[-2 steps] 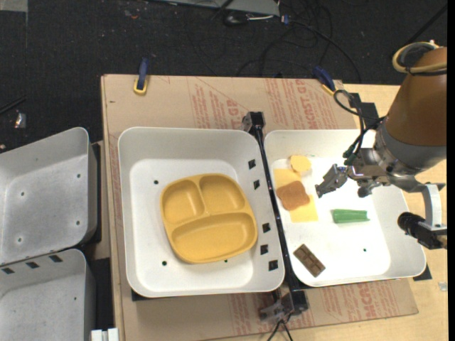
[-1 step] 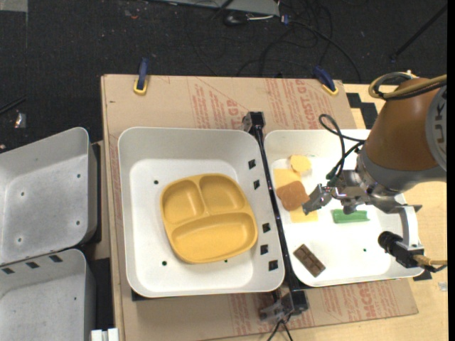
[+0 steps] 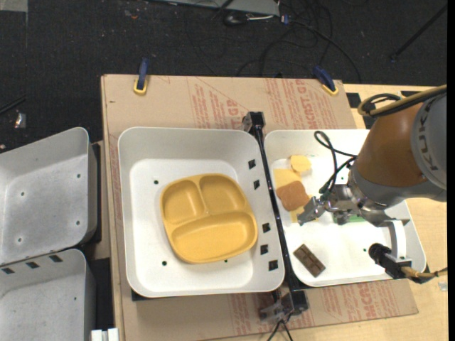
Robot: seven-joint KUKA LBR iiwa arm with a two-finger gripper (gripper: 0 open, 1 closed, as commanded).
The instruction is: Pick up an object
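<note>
Two bins before you, gripper [image 3: 311, 213] low in right bin [image 3: 355, 272] beside brown toast piece [image 3: 291, 194], its grip state indiscernible, yellow tray [image 3: 208, 217] in left bin [image 3: 142, 190].

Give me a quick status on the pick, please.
Gripper low in right bin, beside brown block. Nothing visibly held. Yellow tray alone in left bin.

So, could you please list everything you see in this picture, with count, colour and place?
divided plate: one, yellow, in the left bin
left bin: one, white, on the cardboard
right bin: one, white, beside the left bin
small yellow block: one, yellow, upper part of the right bin
tan pieces: two, orange-brown, below the yellow block
dark bar: one, brown, lower part of the right bin
green item: one, partly hidden under the arm
clamps: two, blue and yellow, cardboard's far edge
arm: one, orange and grey, over the right bin
hand: one, grey, beside the tan pieces
</note>
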